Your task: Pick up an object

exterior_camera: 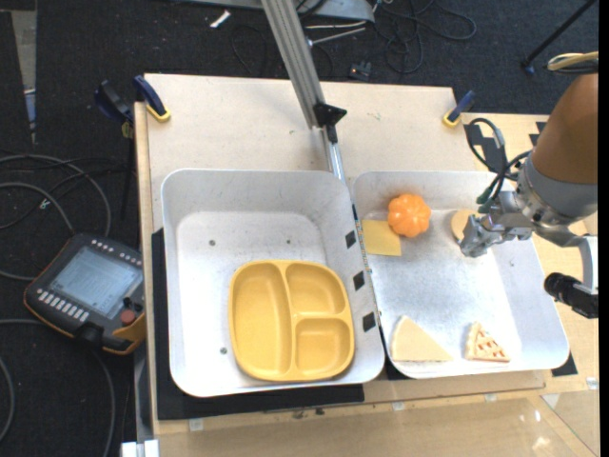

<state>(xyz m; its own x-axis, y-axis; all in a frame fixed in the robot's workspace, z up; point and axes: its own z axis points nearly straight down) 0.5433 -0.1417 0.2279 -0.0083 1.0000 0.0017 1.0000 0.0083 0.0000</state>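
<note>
In the right bin [447, 303] lie an orange round fruit [409, 214], a flat yellow cheese slice [383, 238], a pale wedge [417, 342] and a small pizza-like slice [486, 344]. A pale round piece [461, 223] sits at the bin's far right, partly hidden by the gripper. My gripper [474, 244] hangs low over the right bin's back right part, just right of the orange fruit and next to the pale round piece. Nothing shows between its tips.
The left bin [195, 255] holds a yellow divided tray [290, 320]. A slanted metal pole [297, 50] runs down to the bins' shared back edge. Clamps sit at the bench's back corners, and a teach pendant [88, 291] lies on the floor at the left.
</note>
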